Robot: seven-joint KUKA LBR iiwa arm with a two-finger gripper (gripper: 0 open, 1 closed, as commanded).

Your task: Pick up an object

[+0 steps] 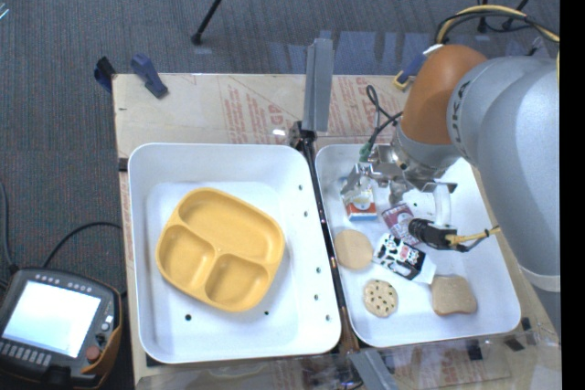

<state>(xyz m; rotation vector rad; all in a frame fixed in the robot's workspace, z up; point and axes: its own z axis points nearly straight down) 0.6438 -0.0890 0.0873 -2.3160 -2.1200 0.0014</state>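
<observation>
Surface [210, 105] carried two white bins side by side. Left bin [146, 288] held a yellow divided tray [221, 247], roughly central, tilted on the diagonal. Right bin [494, 306] held the loose items: a small white-and-red carton [362, 207] near its far left corner, a round tan cookie [353, 248] against its left wall, a chocolate-chip cookie [379, 297] toward its near edge, a toast slice [453, 295] toward its near right corner, and a black-and-white patterned packet [400, 256] mid-bin with a pinkish packet [398, 216] just beyond it. Arm [512, 151] reached in from the right. Pincer [375, 171] hung low over the bin's far left part, right above the carton; contact unclear. Could not tell how its grip stood or whether anything was taken.
</observation>
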